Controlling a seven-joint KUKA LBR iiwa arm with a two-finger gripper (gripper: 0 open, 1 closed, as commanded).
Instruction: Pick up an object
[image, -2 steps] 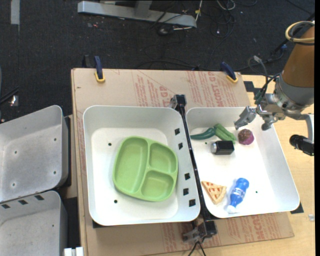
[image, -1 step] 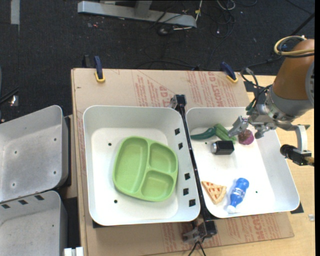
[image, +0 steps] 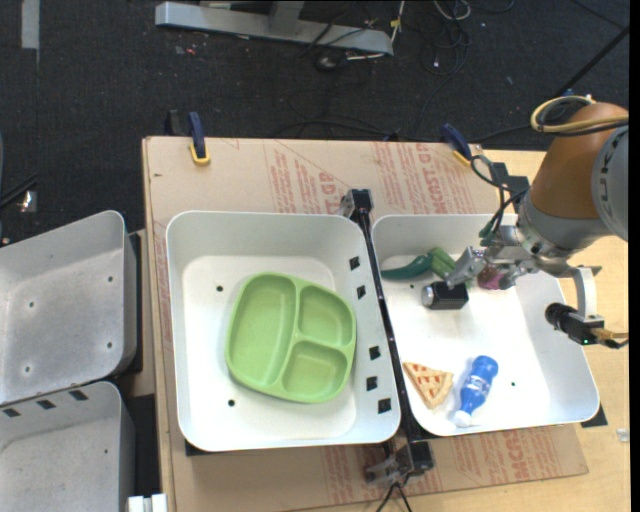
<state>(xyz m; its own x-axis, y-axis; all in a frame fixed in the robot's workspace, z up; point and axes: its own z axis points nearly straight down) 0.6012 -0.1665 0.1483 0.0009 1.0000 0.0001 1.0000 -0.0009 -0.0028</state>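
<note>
1. Camera view: two white bins sit side by side on the worktop (image: 260, 165). The left bin (image: 190, 250) carries a green divided plate (image: 292, 338), lying flat near its middle.

2. The right bin (image: 560, 385) has the loose things. Near its front edge lies a toy waffle wedge (image: 427, 383), with a small blue bottle (image: 474, 387) just beside it on the right, lying on its side. Toward the back there is a dark green curved piece (image: 418, 265), and a small purple thing (image: 492, 279) shows close under the wrist; I can't make out what that one is.

3. The arm (image: 580, 190) reaches in from the right and hangs low over the back half of the right bin. The hand (image: 448, 292) ends in a dark block just beside the green piece. I can't tell how the hand is set from here, and I see nothing clearly held in it.

4. My read: this is the reach-and-descend step, with the pick not yet made. The green piece and the purple thing are the nearest candidates; the wedge and bottle lie well apart from the hand.

5. The next move, I'd judge, calls for settling squarely over one item and closing on it before lifting. The clutter under the wrist could spoil the grip.
</note>
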